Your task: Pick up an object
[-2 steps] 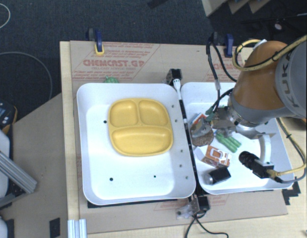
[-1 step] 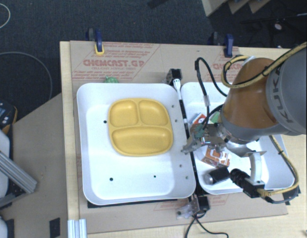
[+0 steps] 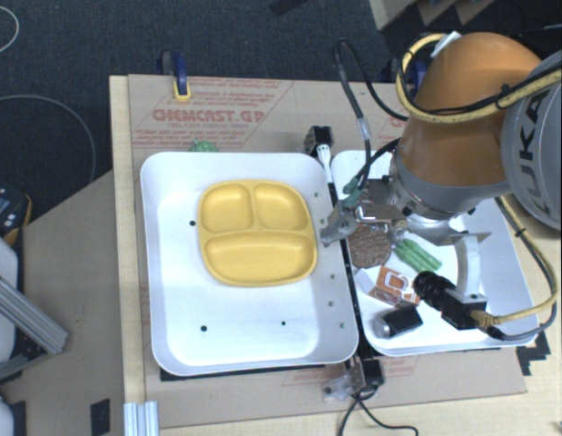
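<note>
Half the right bin (image 3: pixel 498 334) hidden beneath the arm (image 3: pixel 462 107); gripper (image 3: pixel 367 234) lowered at its 9 o'clock edge, finger state cannot be told.

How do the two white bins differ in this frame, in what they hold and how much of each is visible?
The left bin holds one thing, a yellow divided plate lying flat; the right bin holds several small items, among them a green object and a black one. The left bin shows its whole outline, while the arm covers much of the right bin. Both are shallow, white and sit side by side on the bench.
</note>
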{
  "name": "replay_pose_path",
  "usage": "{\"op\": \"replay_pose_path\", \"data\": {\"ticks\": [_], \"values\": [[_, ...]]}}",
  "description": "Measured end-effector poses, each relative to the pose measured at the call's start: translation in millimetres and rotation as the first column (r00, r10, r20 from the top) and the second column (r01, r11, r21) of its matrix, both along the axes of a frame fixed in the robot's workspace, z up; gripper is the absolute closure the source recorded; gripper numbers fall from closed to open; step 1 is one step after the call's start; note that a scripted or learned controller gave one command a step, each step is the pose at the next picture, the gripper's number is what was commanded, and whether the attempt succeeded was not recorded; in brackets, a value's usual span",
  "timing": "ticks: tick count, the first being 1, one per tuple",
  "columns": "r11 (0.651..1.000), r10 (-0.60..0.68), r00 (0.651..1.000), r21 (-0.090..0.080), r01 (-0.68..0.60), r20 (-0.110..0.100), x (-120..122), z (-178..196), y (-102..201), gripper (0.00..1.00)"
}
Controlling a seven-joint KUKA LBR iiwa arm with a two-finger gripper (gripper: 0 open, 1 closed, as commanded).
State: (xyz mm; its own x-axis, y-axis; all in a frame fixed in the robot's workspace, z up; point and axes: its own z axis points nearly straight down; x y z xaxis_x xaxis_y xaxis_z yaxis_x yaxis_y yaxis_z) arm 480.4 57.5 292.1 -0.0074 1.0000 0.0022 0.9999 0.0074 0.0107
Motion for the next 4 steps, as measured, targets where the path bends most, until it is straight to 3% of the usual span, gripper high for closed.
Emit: {"op": "replay_pose_path", "data": {"ticks": [1, 2, 3, 4], "values": [[1.0, -0.005, 1.0, -0.002, 0.005, -0.008, -0.4, 4.8, -2.8, 1.0], [1.0, -0.005, 1.0, 0.001, 0.005, 0.008, 0.1, 151.8, -0.8, 1.0], [1.0, -0.014, 1.0, -0.004, 0.014, -0.018, -1.7, 75.3, -57.3, 1.0], [1.0, -0.002, 1.0, -0.001, 0.002, -0.003, 10.1, 120.3, 0.9, 1.0]]}}
